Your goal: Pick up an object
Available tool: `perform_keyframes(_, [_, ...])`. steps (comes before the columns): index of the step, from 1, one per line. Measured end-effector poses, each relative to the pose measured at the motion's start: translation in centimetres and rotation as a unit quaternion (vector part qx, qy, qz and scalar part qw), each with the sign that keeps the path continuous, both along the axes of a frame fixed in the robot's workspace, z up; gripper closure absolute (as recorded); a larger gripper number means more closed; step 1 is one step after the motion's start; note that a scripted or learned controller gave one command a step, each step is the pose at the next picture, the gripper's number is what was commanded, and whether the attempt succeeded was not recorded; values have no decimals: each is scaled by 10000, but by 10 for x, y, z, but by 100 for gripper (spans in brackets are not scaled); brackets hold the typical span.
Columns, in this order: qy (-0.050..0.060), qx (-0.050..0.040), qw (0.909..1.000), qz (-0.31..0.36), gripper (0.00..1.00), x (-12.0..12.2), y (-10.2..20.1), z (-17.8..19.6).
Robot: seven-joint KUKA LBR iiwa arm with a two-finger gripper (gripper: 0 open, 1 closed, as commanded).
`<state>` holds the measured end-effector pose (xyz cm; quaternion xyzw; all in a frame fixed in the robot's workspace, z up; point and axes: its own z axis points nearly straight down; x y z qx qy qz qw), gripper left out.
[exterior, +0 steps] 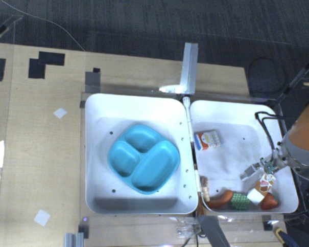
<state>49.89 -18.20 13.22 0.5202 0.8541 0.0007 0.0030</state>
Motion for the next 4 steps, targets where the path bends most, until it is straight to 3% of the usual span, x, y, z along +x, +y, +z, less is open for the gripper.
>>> perform_keyframes(1, [-39, -2, 10000, 80, 0, 4, 71, -42])
perform_keyframes(2, [-9, -14, 9893, 1458, 0, -4, -4, 60])
perform_keyframes(3, [11, 5, 9986, 520, 0, -11, 11, -30])
perform_keyframes(4, [-29, 10, 9979, -653, 0, 82, 40, -44])
